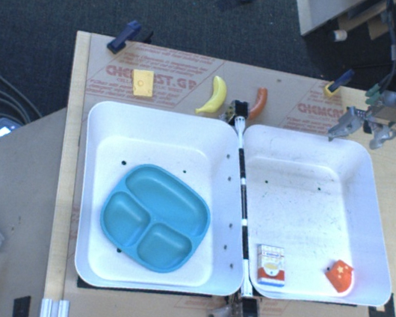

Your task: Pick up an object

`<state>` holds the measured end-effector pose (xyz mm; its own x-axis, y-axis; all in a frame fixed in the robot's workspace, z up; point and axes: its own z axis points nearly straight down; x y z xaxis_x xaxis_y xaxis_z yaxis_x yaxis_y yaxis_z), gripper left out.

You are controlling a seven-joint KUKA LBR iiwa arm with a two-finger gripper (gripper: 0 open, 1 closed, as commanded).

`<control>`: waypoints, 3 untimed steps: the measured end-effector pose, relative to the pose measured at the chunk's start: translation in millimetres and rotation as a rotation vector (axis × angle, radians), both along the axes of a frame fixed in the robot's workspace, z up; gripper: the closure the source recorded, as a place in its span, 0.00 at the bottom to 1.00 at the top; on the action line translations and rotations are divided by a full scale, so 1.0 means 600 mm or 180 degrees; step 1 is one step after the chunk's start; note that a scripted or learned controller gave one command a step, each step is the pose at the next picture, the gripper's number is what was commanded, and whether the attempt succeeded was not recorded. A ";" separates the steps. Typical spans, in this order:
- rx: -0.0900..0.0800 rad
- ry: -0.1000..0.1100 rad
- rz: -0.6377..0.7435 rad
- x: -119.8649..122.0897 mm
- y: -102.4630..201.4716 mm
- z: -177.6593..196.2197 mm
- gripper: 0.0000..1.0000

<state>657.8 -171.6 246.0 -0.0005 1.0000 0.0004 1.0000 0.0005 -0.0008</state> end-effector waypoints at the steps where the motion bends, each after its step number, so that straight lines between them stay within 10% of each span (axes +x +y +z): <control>1: 0.0000 -0.0002 0.0001 -0.050 0.084 -0.269 0.00; 2: -0.0004 -0.0007 -0.0002 0.015 0.011 -0.268 0.00; 3: -0.0008 -0.0014 0.0002 0.016 0.011 -0.250 1.00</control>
